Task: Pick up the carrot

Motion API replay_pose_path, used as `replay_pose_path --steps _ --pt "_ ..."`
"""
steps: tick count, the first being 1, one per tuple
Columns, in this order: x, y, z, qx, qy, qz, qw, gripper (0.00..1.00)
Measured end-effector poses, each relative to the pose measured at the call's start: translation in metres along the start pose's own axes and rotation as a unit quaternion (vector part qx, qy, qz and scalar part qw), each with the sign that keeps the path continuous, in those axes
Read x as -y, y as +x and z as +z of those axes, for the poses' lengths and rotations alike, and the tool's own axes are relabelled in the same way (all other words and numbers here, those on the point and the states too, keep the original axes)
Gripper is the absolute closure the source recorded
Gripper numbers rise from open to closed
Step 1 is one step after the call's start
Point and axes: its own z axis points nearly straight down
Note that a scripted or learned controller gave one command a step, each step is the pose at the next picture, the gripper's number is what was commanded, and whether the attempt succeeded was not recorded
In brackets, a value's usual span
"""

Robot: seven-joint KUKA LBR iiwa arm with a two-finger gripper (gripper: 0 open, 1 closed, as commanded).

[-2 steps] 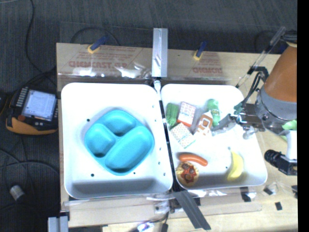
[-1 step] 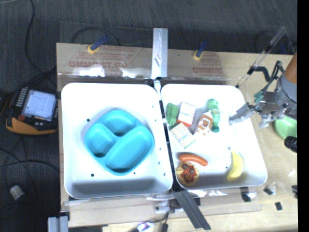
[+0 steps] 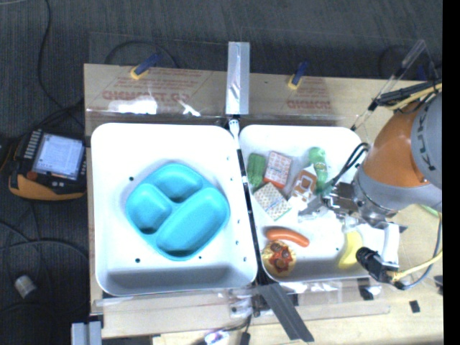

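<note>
The carrot is a short orange stick lying flat near the front of the right bin, pointing left to right. My gripper hangs low over the middle of that bin, just above and to the right of the carrot and apart from it. The grey arm with its orange band reaches in from the right and covers the bin's right side. Nothing shows in the gripper's grasp.
Around the gripper lie a green vegetable, two patterned packets, a brown packet and a green bottle. A round red-and-yellow food piece sits in front of the carrot, a yellow item to its right. The left bin holds a blue compartment tray.
</note>
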Motion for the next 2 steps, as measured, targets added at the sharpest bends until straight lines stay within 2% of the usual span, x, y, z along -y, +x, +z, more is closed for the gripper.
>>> replay_pose_path --steps 1,2 --pt "-0.036 0.015 0.064 0.002 -0.006 -0.316 0.9488 0.00" --pt "-0.132 0.059 0.052 0.003 0.003 -0.164 0.9865 0.00"
